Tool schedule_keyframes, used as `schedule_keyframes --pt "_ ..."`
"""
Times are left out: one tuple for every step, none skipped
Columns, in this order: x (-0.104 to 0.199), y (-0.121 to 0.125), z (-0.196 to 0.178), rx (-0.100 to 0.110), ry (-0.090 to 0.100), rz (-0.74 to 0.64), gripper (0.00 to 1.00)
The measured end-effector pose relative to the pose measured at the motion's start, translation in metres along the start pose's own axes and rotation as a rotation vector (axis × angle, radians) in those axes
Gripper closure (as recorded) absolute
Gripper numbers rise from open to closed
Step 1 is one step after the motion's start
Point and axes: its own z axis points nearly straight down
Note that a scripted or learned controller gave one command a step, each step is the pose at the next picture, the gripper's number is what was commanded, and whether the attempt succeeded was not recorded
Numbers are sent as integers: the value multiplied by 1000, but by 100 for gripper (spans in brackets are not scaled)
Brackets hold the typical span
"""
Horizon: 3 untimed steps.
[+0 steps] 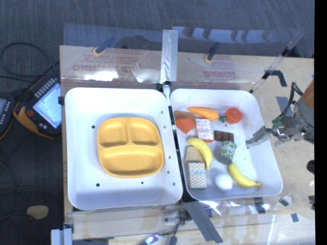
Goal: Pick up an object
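Note:
The right bin holds several food items: a carrot, a tomato, a red block, a red-and-white packet, a chocolate bar, a green can, two bananas, a bread slice, a cracker pack and a white egg. My gripper reaches in over the bin's right rim, just right of the green can and apart from every item. I see nothing held in it.
In the left bin lies a yellow divided tray. A clear divider post rises between the bins at the back. A pendant and cables lie on the floor at left.

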Motion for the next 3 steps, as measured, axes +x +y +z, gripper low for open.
schedule_keyframes --pt "50 29 100 2 0 69 0" --pt "31 45 140 -8 -3 -51 0" --pt "29 25 55 -1 -2 10 0"
